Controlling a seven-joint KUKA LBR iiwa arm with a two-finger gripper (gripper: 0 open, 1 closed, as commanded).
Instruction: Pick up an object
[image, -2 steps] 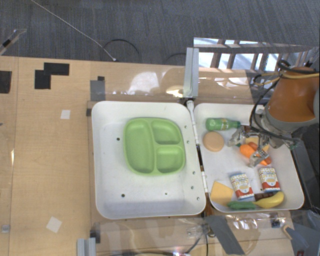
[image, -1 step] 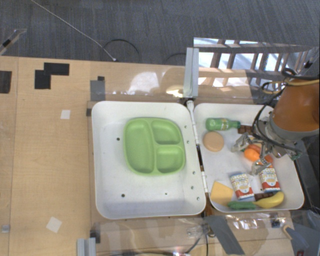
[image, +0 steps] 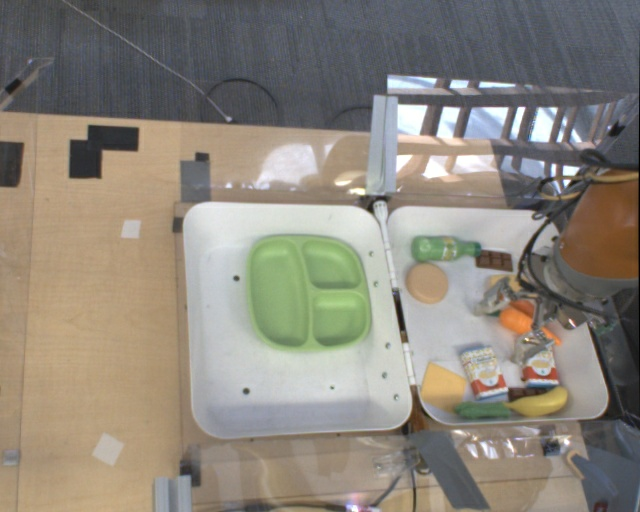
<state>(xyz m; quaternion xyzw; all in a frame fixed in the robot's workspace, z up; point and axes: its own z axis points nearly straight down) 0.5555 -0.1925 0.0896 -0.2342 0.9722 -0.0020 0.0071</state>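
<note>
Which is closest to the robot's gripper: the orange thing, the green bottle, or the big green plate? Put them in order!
Measured from the gripper:
1. Orange thing, right beside it in the right bin.
2. Green bottle, farther off at that bin's back.
3. Green plate, farthest, over in the left bin.

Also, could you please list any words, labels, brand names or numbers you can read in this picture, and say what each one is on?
No text here can be read.
Small carton: red and blue printed face, lettering too small and blurred.
Second small carton: printed front, also blurred.
Green bottle: pale label band, no legible words.
Brown bar: nothing legible.
Green divided plate and both white bins: no markings that I can see.
</note>
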